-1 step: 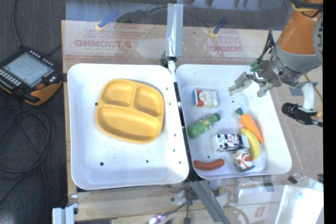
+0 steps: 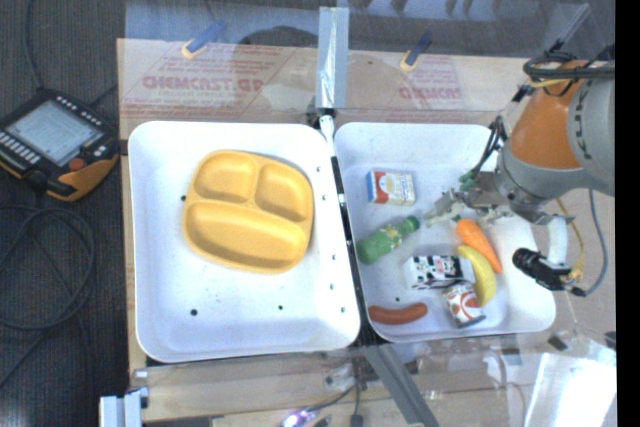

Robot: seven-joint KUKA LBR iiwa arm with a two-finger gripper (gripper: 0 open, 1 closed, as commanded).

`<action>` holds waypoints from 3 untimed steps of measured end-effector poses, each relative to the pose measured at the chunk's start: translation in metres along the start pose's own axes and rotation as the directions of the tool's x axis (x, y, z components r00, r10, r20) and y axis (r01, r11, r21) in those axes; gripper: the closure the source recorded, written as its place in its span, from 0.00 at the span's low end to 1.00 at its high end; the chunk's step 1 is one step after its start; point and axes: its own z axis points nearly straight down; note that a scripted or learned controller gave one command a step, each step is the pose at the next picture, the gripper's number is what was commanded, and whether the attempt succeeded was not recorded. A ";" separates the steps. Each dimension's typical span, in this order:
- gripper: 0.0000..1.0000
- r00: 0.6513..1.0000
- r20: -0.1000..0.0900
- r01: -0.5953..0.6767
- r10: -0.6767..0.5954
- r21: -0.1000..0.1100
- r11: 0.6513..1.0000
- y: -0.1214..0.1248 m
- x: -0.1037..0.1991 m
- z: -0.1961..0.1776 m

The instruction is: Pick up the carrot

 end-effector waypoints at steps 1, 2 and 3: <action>1.00 1.000 -0.004 0.002 -0.002 -0.001 1.000 0.001 0.002 -0.009; 0.00 1.000 -0.004 0.002 -0.002 -0.001 1.000 0.001 0.002 -0.009; 0.00 0.923 0.010 0.385 -0.385 -0.017 0.923 -0.036 -0.005 0.010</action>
